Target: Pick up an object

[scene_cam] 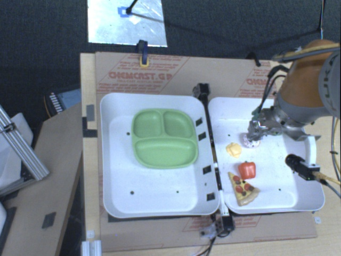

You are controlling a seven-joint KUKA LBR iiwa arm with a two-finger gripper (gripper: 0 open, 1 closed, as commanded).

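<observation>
The gripper (252, 138) is hovering low in the right bin (282, 199), its finger state impossible to tell, just above a yellow piece (233, 150), red pepper (246, 169) and pizza slice (243, 189).

I see dark blue-black carpet (224, 15) across the top of the frame. A shiny silver sheet (126, 15) lies on it at upper left. A brown cardboard board (160, 71) printed with red lettering fills the middle. At far left stands an aluminium rail (18, 145).
</observation>
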